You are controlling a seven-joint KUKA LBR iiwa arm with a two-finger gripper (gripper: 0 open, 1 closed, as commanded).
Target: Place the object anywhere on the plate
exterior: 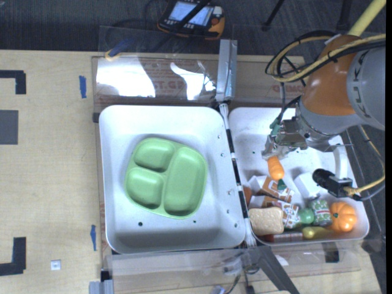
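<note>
We're looking down on a pale wooden worktop (49,164), marked with black tape corners (15,81) along its left side and short blue tape strips (82,86) near the bins. Beyond the far edge runs dark grey carpeted floor (73,11), where a handheld control pendant (191,16) with a lit screen lies among black cables and tripod legs (285,2). Bright overhead light glares off a clear plastic sheet (153,75) at the back.
</note>
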